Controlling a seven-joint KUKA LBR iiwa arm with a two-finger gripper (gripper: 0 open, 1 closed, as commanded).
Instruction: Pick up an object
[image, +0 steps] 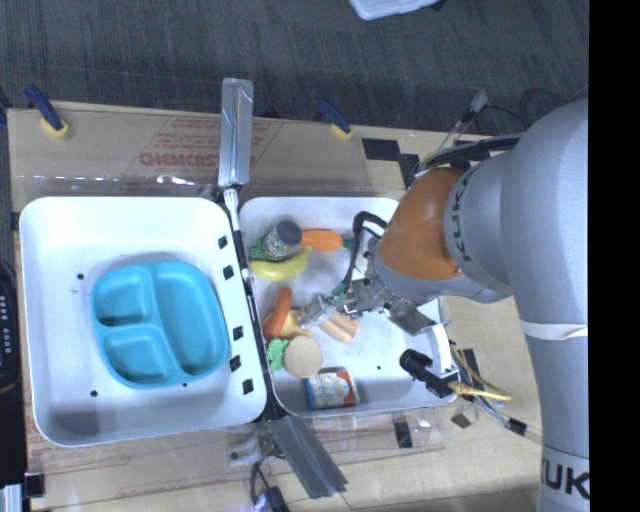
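Note:
The right bin (400, 385) holds several toy foods. A yellow banana (280, 268) lies at its upper left beside a green bottle with a dark cap (281, 238) and an orange piece (321, 240). An orange-red carrot (278, 311) lies against the left wall. A pale pink sausage (341, 328) sits mid-bin. A tan round piece (303, 356) and a small labelled can (328, 388) lie toward the front. My gripper (322, 306) is low in the bin's middle, just above-left of the sausage and right of the carrot. Nothing visibly hangs from it.
The left bin (50, 250) holds a blue divided plate (160, 322). A metal divider (236, 130) runs between the bins. The arm's orange band (420, 235) and grey body cover the right bin's right side. A small green piece (277, 352) lies by the left wall.

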